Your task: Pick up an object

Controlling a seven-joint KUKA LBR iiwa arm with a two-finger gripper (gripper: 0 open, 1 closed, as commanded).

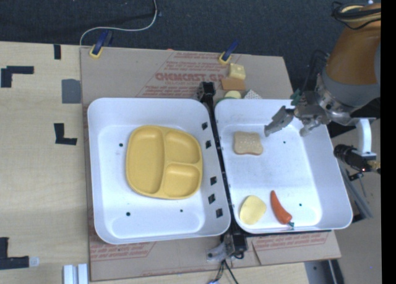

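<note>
The gripper [289, 123] is seen hanging over the far right part of the right bin [322, 171], its two fingers spread apart with nothing between them. The nearest thing to it is a slice of bread [248, 144], which lies flat on the bin floor near the far left corner, just beside the left fingertip and a little toward the bin's left wall and near edge. The slice is roughly square, so no long axis is offered. A short move toward the left wall, then a descent, would likely be needed. Well apart, along the near edge, a yellow lemon-like piece [252, 210] and a carrot [280, 208] are found; the carrot's long axis runs roughly from far to near edge.
</note>
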